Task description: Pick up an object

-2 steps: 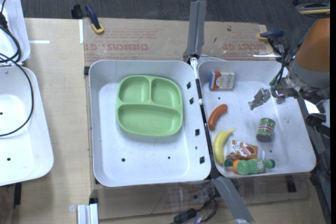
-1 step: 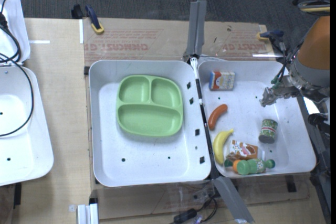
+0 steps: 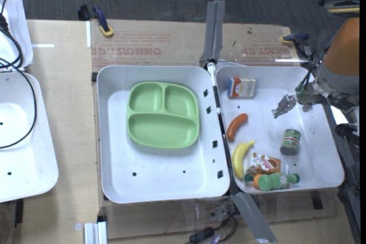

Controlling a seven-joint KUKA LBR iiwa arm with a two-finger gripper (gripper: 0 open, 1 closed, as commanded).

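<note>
the arm comes in from the right, orange band up by the edge, and its gripper (image 3: 284,106) hangs over the right bin (image 3: 329,171), in the open white patch between the little carton and the can. the fingers are small and grey from here, and i cannot tell whether they are apart or together; nothing is visible between them. below and a touch right of the gripper stands the green-labelled can (image 3: 290,141), upright near the bin's right side. the small carton (image 3: 242,87) with the orange and blue print lies up by the far wall. the red sausage (image 3: 236,126) lies at a slant near the divider between the bins, and just below it the banana (image 3: 241,158) curves down toward the near edge. beside the banana sits a snack packet (image 3: 265,163), and under that a green bottle with an orange end (image 3: 275,181) lies on its side along the near wall. over in the left bin (image 3: 114,174) the green divided plate (image 3: 163,115) lies flat, well apart from the gripper.
</note>
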